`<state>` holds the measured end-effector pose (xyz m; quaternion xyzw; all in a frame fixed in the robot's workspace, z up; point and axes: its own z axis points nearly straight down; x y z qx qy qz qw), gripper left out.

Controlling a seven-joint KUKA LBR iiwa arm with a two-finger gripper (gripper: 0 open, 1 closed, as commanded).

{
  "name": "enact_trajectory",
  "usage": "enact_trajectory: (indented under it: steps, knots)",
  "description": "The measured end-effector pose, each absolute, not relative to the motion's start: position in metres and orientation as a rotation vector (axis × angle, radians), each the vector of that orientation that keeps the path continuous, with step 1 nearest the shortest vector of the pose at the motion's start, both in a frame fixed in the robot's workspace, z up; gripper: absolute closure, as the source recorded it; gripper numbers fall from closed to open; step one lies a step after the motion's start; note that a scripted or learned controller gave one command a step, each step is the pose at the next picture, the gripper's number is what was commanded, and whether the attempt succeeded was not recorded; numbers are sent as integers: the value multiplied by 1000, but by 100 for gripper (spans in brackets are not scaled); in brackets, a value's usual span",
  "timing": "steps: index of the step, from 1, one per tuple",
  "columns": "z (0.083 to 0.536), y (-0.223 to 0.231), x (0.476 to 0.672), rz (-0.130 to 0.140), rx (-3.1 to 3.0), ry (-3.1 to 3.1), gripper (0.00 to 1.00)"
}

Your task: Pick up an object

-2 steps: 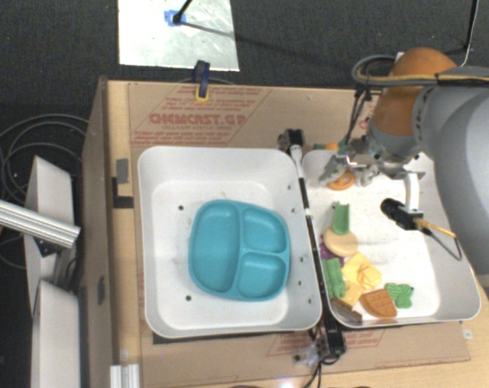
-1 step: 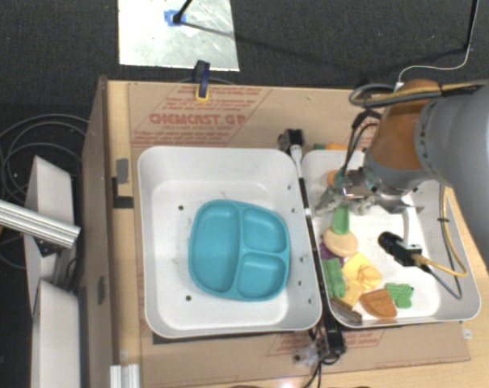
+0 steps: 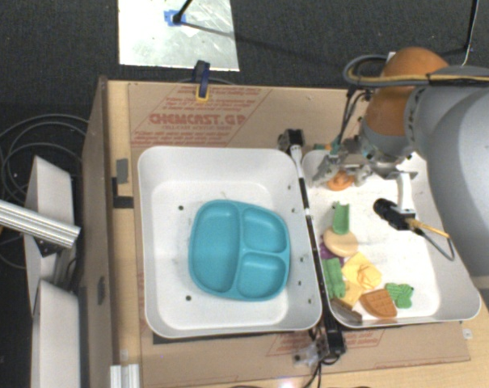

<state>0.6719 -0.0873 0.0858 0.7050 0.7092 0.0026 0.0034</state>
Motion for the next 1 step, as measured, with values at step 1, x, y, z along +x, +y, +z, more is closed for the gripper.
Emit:
enact_trajectory:
  steps: [1]
  knots:
    - [97, -88, 671, 7, 2210, 2224, 100]
